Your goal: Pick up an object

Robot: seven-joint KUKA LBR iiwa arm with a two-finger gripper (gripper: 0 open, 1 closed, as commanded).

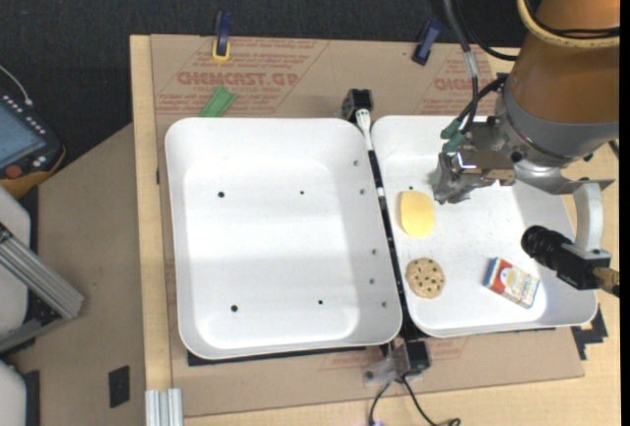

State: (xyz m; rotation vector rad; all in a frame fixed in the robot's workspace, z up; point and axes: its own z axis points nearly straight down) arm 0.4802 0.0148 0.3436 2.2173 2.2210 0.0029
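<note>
The tool (451, 186) hangs low over the right bin (551, 316), at about one o'clock from the yellow piece (416, 213) and just beside it; whether it is open or closed I cannot tell. A cookie (425, 277) lies at six o'clock from the yellow piece, a small box (512, 281) at three o'clock from the cookie

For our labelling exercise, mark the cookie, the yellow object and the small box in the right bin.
cookie (425, 276), camera view, centre of its top face.
yellow object (416, 213), camera view, middle of its surface.
small box (511, 281), camera view, centre of its printed face.
</note>
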